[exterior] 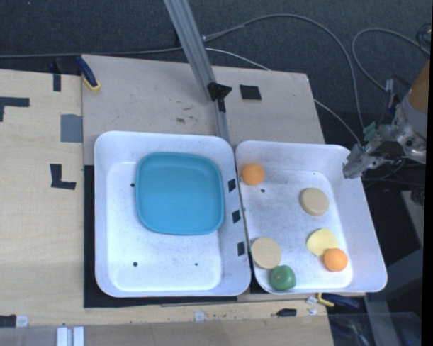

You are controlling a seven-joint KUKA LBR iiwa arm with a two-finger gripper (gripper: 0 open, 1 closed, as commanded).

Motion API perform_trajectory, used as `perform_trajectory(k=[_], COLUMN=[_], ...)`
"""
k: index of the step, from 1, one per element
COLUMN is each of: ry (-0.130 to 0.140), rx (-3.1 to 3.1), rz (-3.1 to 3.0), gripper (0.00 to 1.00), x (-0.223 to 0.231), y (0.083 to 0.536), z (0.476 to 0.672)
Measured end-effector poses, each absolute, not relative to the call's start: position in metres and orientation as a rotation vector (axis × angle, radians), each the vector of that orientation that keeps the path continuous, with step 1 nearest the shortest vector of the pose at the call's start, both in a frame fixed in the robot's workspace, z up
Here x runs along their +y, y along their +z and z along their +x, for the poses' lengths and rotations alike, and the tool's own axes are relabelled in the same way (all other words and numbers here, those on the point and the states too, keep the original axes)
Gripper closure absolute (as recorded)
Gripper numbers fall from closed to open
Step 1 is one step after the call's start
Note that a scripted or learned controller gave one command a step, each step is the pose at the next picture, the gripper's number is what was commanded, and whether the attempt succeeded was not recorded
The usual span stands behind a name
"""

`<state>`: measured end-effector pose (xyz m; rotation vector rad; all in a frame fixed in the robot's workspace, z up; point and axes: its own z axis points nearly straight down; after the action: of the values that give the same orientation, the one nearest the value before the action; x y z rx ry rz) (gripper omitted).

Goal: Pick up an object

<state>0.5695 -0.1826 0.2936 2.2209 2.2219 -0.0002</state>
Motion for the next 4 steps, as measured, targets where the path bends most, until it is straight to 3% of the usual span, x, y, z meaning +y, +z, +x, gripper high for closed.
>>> perform_trajectory(k=[4], ry=[-0.001], rx=[2.226], rz=[2.218], gripper=[1.0], x=[0.026], y=[0.254], z=[0.639])
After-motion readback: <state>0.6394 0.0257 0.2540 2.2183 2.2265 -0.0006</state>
